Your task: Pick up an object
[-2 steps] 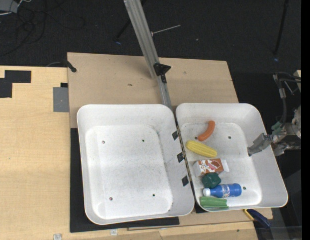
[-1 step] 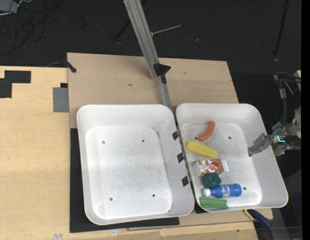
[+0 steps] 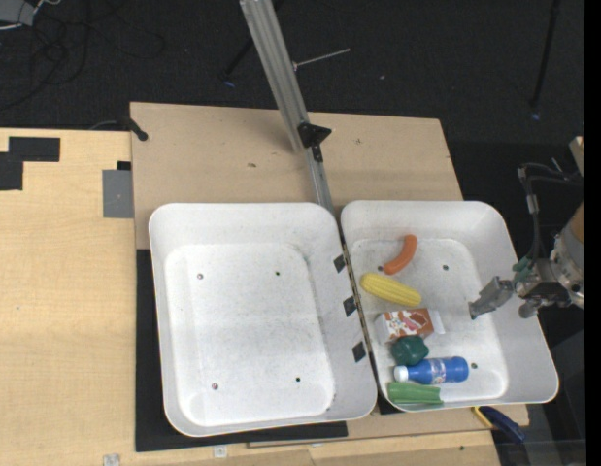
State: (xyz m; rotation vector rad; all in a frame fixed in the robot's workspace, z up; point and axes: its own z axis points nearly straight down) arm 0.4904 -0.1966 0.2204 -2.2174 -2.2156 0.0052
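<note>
Gripper (image 3: 496, 297) at right edge of the right bin (image 3: 494, 223), finger state unclear; corn (image 3: 390, 289), sausage (image 3: 401, 254), bottle (image 3: 434, 370) lie left of it

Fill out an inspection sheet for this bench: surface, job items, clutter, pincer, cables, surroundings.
Surface: wooden bench bearing a left bin and a right bin, side by side.
Job's things: all in the right bin, toward its left wall: orange sausage, yellow corn, red-and-white packet, dark green lump, blue bottle, green pod at the near rim.
Clutter: nothing seen in the left bin.
Pincer: pincer over the right bin's right side, apart from the items; finger state unclear.
Cables: loose cables on the dark floor, top left.
Surroundings: slanted metal rail behind the bins; light panel at left.
</note>
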